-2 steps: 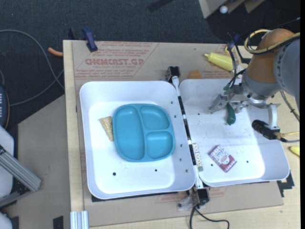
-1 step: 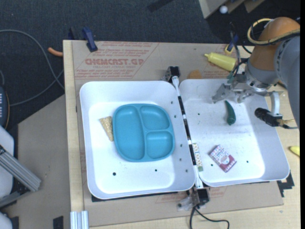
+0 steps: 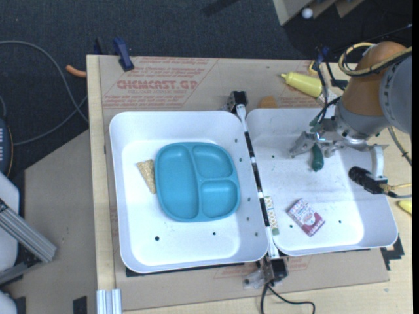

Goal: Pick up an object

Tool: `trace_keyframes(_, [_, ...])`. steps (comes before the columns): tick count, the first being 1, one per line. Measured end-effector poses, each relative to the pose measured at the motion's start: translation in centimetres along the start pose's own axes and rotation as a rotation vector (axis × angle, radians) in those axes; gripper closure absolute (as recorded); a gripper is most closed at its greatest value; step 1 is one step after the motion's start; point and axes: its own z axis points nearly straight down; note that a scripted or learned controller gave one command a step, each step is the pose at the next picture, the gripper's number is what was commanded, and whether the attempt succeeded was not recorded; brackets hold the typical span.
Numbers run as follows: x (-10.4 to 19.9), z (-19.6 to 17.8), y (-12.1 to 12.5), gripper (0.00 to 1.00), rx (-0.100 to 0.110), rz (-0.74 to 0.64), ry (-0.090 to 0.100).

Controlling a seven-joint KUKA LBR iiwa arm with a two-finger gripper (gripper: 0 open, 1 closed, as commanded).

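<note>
My gripper [image 3: 316,148] hangs over the back middle of the right bin [image 3: 340,237], its two grey fingers spread apart. A small dark green object [image 3: 317,159] sits between and just below the fingertips; neither finger visibly presses on it. A red and white packet [image 3: 305,216] lies flat toward the front of the same bin. In the left bin [image 3: 131,241] rests a blue divided plate [image 3: 196,180], and a tan cracker-like piece [image 3: 146,171] pokes out from under its left edge.
The bins meet along a central divider [image 3: 255,175]. Behind the right bin, on the cardboard bench top, lie a yellow object [image 3: 302,82] and a small orange piece [image 3: 267,101]. A blue clamp [image 3: 122,52] grips the bench's back left edge.
</note>
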Motion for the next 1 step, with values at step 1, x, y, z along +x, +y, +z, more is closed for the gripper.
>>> trace_keyframes(1, [0.01,-1.03,0.06,1.00,-0.002,0.001,0.000])
